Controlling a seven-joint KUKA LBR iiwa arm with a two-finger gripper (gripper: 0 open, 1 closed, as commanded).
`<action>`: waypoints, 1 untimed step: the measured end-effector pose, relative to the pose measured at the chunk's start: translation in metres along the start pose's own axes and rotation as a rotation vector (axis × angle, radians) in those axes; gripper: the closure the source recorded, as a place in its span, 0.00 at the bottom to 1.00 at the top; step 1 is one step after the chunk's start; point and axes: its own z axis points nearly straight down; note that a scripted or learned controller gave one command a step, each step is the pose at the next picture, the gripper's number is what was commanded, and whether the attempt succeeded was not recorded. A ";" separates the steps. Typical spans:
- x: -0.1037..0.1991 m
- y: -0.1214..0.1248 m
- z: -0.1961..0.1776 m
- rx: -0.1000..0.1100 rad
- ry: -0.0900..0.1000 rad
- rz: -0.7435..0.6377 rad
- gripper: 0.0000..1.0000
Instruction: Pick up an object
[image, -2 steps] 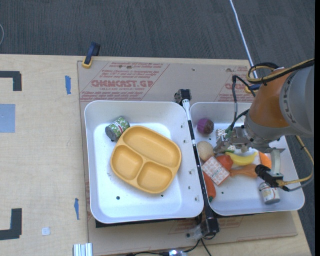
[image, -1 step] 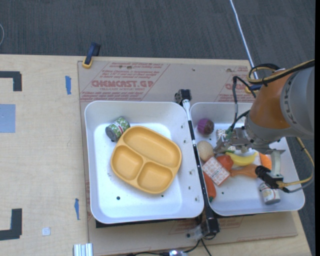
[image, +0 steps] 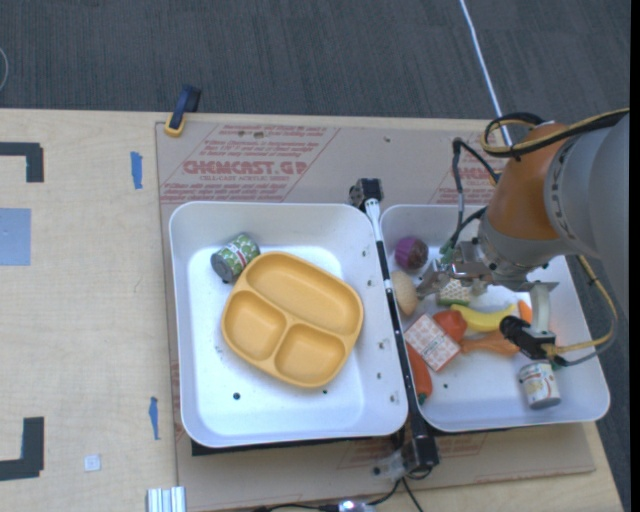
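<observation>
We see the arm (image: 560, 200) reaching in from the right and bending down over the right bin (image: 590, 400), with its orange band above the wrist. The gripper (image: 455, 283) sits low among the clutter in that bin. We cannot tell from this view whether its fingers are open or closed, nor whether anything lies between them, because the metal parts merge with the items underneath.

Relative to the fingers, the objects lie as follows. A purple onion-like item (image: 410, 252) sits just beside them toward the far left. A pale potato-shaped item (image: 404, 293) lies near them on the left, against the bin's left wall. A small green-and-white piece (image: 453, 292) lies directly at the fingers, apparently touching them. A white packet with red print (image: 431, 342) lies near them on the side toward the viewer. A yellow banana-like item (image: 485, 320) and an orange carrot-like item (image: 490, 344) lie just beside them on the right and toward the viewer. A small can with a white label (image: 538, 385) lies well apart from them, toward the bin's near right corner.

The left bin (image: 190, 330) lies well apart from the fingers on the left. It holds a yellow divided plate (image: 290, 318) with three compartments, and a green patterned can (image: 234, 257) touching the plate's far left edge.
</observation>
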 end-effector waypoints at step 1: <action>0.001 -0.006 0.000 -0.002 0.000 0.002 0.00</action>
